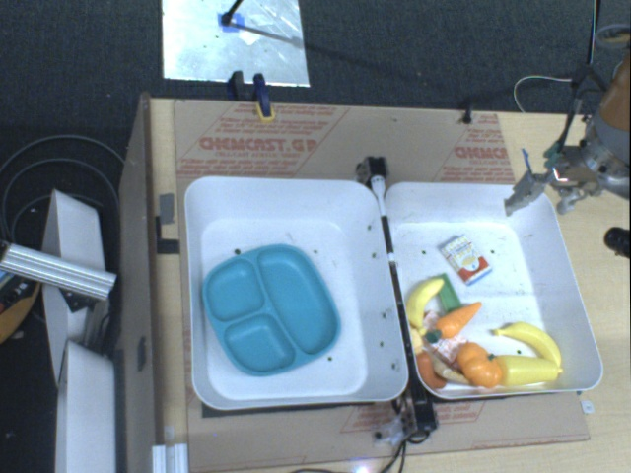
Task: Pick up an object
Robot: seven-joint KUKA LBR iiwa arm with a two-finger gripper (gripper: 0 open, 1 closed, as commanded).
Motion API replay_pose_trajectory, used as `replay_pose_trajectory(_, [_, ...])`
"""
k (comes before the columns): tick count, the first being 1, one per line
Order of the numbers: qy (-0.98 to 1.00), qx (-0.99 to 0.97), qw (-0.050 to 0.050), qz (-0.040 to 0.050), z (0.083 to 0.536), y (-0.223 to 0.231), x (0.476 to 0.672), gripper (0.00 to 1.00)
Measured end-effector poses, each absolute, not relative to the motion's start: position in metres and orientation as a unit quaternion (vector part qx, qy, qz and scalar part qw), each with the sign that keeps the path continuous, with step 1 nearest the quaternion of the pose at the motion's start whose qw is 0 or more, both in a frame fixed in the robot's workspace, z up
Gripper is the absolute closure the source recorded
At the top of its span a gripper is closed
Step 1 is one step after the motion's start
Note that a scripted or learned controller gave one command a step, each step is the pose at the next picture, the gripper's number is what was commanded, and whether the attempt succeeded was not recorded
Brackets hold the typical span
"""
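A bench (296,131) seen from above carries two shallow white bins side by side. The left bin (222,205) holds a blue divided plate (271,306) with three compartments, lying flat near the bin's middle. The right bin (537,254) holds a cluster of toy food toward its near side. A small white and orange box (464,259) lies apart from the rest, near the bin's centre. Below it a yellow banana (424,299) curves beside a green piece (451,294) and an orange carrot (458,318). A second banana (532,338) lies at the right, just above a pale yellow piece (523,370). A small orange pumpkin (476,361) sits between them at the near wall. The claw (552,187) hangs over the far right corner of the right bin, well apart from the food. Whether it is open or closed cannot be told, and nothing is seen in it.
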State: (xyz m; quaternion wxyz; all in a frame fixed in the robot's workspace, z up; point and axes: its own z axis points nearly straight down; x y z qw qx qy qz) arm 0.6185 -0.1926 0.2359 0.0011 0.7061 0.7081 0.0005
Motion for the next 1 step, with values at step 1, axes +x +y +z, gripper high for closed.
replay_pose_trajectory(1, [0.710,0.704,-0.005,-0.0011,0.1394,-0.1146,0.5815,0.00])
